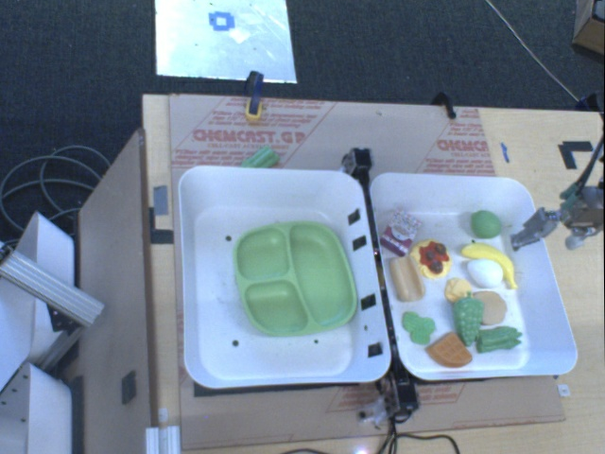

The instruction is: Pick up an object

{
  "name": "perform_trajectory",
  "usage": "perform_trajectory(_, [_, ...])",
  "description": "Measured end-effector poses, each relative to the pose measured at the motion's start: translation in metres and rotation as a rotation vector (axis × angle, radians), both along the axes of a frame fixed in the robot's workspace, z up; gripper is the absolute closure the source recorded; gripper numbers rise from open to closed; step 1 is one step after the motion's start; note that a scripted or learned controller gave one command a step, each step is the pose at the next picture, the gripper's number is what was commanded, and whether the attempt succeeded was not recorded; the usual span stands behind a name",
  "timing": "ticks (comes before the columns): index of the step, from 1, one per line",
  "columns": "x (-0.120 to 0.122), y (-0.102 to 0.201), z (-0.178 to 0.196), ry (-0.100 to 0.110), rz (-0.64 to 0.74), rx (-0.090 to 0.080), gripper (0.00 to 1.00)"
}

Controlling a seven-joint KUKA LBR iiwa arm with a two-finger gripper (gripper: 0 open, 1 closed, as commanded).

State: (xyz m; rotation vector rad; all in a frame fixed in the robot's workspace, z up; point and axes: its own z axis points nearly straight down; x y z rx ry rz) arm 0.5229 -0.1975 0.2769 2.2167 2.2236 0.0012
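Hand [550, 227] hovered with fingers parted, gripping nothing, over the right bin's [542, 353] outer edge, green ball [486, 223] and banana [492, 258] just beside it.

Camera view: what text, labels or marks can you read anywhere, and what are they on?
"CHEMCAST GP", red print on the brown protective sheet behind the left bin.
"CHEMCAST", red print, partly cut off, on the same sheet behind the right bin.
Blue square mark on the shiny plate lying on the carpet; no readable characters.
Red and white wrapper in the right bin: print too small to read.
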Motion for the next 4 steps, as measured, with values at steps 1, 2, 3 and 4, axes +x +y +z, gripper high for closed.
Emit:
perform_trajectory(1, [0.052,-0.008,-0.063,0.001,0.003,0.000,0.00])
perform_trajectory(2, [0.083,-0.007,-0.183,0.007,0.003,0.003,0.00])
perform_trajectory(3, [0.149,-0.005,-0.191,-0.004,0.004,0.000,0.00])
perform_trajectory(4, [0.148,-0.006,-0.180,-0.006,0.004,-0.003,1.00])
